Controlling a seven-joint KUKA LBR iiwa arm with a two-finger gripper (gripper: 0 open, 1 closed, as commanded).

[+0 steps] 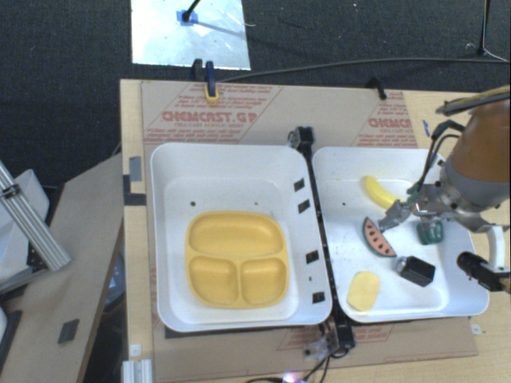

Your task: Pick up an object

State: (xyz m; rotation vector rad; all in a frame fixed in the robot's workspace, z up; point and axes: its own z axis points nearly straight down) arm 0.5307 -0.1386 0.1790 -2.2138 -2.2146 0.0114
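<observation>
The banana (378,191) is lying in the right bin (343,183), just at nine o'clock of the gripper (407,211), whose two metal fingers (390,218) are standing slightly spread with nothing between them, their tips hanging just above the watermelon slice (378,238). That bin is holding five things: one banana, one watermelon slice, one yellow round piece (364,291) at six o'clock, one black block (415,270) and one green piece (430,231) under the wrist. The left bin (172,174), at nine o'clock, is holding one yellow divided tray (236,258).
</observation>
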